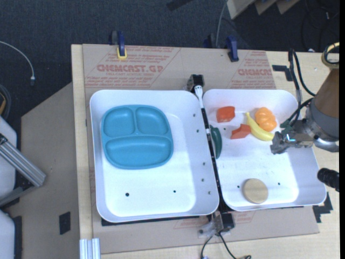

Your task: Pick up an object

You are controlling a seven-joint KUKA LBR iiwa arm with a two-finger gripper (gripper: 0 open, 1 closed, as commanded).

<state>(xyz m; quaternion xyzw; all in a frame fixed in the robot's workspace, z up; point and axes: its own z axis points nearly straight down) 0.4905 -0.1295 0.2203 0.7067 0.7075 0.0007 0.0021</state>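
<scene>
1. The gripper [281, 142] is hovering by the right bin's [237, 198] right wall; its jaw state is unclear.
2. The toy banana [259, 129] is lying just beside it.
3. The neighbouring orange [264, 116] risks blocking a clean grasp.

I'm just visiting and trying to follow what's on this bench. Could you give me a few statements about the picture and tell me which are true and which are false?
1. The blue divided plate lies in the left bin. True.
2. The yellow banana lies in the left bin. False: it is in the right bin, beside the orange fruit.
3. The gripper is over the right bin. True.
4. The round tan disc sits on the blue plate. False: it lies near the right bin's front edge.
</scene>
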